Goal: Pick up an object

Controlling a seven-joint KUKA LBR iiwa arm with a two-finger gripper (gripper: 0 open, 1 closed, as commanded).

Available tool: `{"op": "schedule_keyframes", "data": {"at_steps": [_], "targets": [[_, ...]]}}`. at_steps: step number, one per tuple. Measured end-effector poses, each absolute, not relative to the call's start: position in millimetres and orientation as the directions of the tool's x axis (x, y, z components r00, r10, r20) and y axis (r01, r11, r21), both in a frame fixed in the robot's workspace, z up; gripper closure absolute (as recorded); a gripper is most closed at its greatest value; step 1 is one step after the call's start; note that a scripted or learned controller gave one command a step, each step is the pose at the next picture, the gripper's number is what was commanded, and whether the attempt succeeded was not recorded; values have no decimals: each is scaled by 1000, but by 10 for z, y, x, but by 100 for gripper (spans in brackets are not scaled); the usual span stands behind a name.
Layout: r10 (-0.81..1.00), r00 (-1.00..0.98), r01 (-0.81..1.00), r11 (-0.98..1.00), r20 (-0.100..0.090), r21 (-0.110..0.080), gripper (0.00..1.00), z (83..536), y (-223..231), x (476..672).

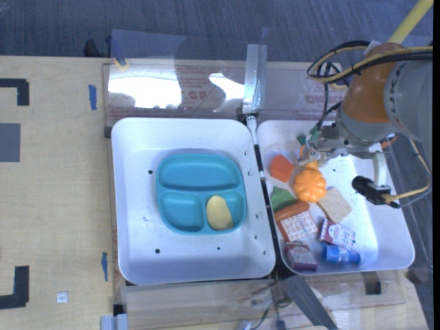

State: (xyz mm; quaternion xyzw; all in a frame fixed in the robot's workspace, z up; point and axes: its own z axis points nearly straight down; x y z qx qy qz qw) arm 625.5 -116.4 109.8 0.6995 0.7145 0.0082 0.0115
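Gripper sits low over the far-left part of the right bin, at the end of the grey arm with its orange band. I cannot tell from this slant how it is set, and nothing is visibly in it.

Nearest candidate: the small orange pumpkin, just nearer the camera than the gripper and a touch to its left. I read it as close beneath, though whether it touches I cannot say. It is rounded, no real long axis, glossy orange with a stub stem at its far side.

Around it: an orange-red block to its left, a green piece near-left, a slice of toast near-right, all crowding it. My guess is a short near-left shift before descending.

Left bin holds a teal divided plate with a yellow lemon-like piece, well apart from the gripper.
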Motion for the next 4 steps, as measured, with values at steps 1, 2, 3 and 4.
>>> {"op": "schedule_keyframes", "data": {"at_steps": [1, 2, 3, 4], "targets": [[1000, -21, 999, 21, -5, 26, 0, 1087, -1162, 6250], [992, -123, 992, 123, -2, 5, 0, 872, -960, 6071], [995, -102, 995, 102, -1, 3, 0, 863, -1224, 6451], [995, -104, 994, 104, -3, 11, 100, 997, -1220, 6477]]}}
